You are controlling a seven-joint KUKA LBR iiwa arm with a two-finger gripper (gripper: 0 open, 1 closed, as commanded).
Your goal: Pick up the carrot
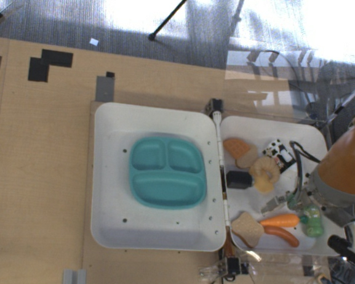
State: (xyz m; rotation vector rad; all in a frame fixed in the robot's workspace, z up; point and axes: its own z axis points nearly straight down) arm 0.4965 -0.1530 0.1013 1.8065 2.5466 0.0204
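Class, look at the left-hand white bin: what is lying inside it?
Inside the left bin lies one teal divided plate with three compartments, flat on the floor. Small dark dots mark the bare floor around it. Whatever is beneath the plate is covered and cannot be seen.

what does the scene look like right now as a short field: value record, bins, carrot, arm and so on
left bin: holds a teal divided plate
right bin: holds the carrot, a sausage, bread pieces and other toy foods
carrot: lying flat near the right bin's front, just above the sausage
bread slice: left of the carrot's tip
arm: over the right bin's right side
gripper: just above the carrot, not seen holding anything
carrot status: not picked up
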